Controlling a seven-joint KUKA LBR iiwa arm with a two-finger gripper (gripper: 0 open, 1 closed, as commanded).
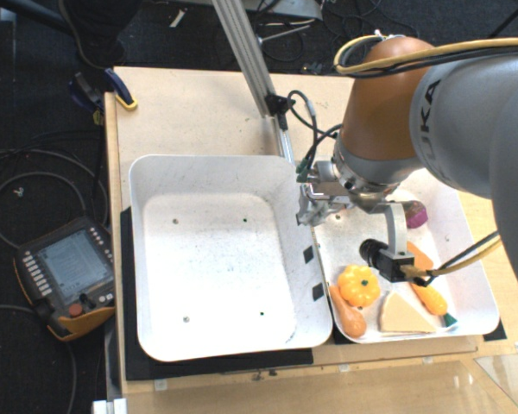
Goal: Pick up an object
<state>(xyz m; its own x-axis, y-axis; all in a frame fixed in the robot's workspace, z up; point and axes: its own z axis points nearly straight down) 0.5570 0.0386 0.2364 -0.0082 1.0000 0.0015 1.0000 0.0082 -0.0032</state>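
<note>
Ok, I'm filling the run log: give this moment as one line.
arm: over right bin | grasp: none seen | right bin: yellow pumpkin, cheese wedge, carrot | left bin

part of the "kuka" lettering shows on the grey arm [466, 110].

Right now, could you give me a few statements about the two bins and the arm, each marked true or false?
1. The yellow pumpkin toy lies in the right bin. True.
2. The pale cheese wedge sits in the left bin. False: it lies in the right bin, beside the pumpkin toy.
3. The arm reaches over the right bin. True.
4. The purple object lies at the front edge of the right bin. False: it lies near the far side, next to the arm.
5. The handheld control pendant rests on the bench. False: it lies on the floor to the left of the bench.
</note>
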